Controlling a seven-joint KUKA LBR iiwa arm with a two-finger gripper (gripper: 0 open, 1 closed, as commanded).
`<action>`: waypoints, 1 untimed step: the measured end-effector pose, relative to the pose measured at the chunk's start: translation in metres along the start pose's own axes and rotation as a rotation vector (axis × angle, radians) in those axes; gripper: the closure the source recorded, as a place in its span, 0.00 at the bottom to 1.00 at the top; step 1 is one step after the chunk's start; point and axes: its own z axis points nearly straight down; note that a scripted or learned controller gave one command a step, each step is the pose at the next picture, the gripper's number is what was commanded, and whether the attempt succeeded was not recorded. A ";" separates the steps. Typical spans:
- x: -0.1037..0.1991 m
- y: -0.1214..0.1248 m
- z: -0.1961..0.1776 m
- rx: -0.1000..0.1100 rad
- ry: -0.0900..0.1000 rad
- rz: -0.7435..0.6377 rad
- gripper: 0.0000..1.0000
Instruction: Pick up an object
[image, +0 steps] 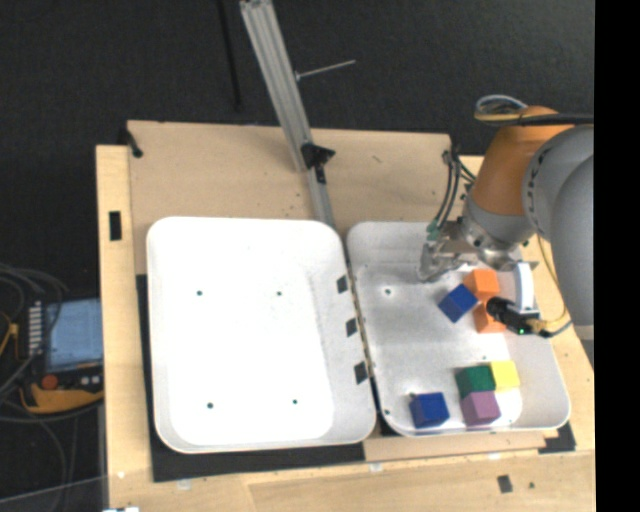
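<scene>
The fingers (440, 262) hang in the right-hand bin (400, 330); open or closed, I cannot tell. Just beside them lies a blue cube (457, 303) (probably light, rigid, slick-faced), best pinched across two opposite flat sides.

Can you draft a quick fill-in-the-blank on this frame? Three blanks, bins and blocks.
1. All the blocks lie in the ___ bin as the camera sees it.
2. The block beside the green block, toward the bin's right rim, is ___.
3. The number of blue blocks in the bin, one near the gripper, is ___.

Missing words: right; yellow; two
</scene>
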 end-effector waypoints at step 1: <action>0.005 0.001 -0.046 -0.001 0.003 -0.008 1.00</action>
